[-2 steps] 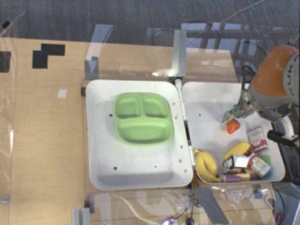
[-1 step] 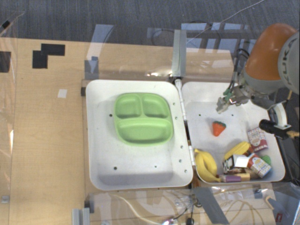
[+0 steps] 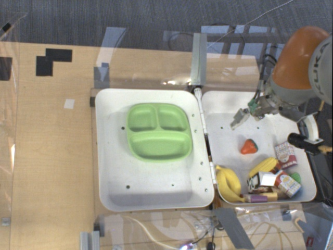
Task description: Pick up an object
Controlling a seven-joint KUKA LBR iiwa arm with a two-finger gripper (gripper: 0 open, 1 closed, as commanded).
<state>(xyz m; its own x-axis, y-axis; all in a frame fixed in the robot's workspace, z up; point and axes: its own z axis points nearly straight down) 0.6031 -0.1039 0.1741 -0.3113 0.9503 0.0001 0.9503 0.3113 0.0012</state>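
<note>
A small red-orange object [image 3: 249,147], possibly a toy strawberry, lay alone near the middle of the right-hand white bin [image 3: 223,108]. It was the nearest loose item to the gripper [image 3: 243,116] and, judging by position, the likeliest thing to be picked up. The gripper hovered above and a little to the left of it, apart from it, with nothing visibly between its fingers. Whether those fingers were spread or pressed together could not be told from this slanted overhead angle.

Other items crowded the bin's lower right corner: a yellow banana [image 3: 229,183] against the bottom-left wall, a yellow corn-like piece [image 3: 263,165], and a jumble of small packets and cartons [image 3: 281,178], touching one another. That clutter probably made the lone red piece the easier target, since it had open floor all around it.

The grey arm with its orange band [image 3: 299,56] reached in from the right. In the left-hand white bin [image 3: 112,155] a green divided tray [image 3: 158,131] sat centred. Both bins rested side by side on a wooden bench [image 3: 47,139].
</note>
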